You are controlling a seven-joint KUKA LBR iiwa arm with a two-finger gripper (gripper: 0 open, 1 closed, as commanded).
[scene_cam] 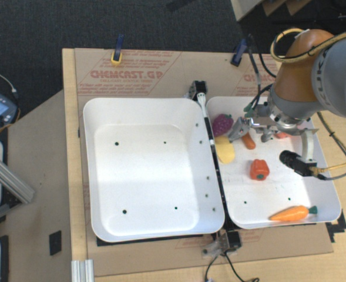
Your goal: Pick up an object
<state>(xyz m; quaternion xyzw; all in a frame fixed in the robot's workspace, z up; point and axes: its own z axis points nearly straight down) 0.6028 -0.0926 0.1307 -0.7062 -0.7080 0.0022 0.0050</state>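
Gripper (256, 133), fingers not clear enough to judge, hung in the right bin (328, 207) above a small orange-red piece (249, 141), likely light, hard and slippery, best pinched across its narrow middle.

The floor (73, 16) is dark grey carpet. A brown cardboard sheet (137, 69) with red letters lies on the bench, held by a yellow clip (117, 56) and a blue clip (239, 51).
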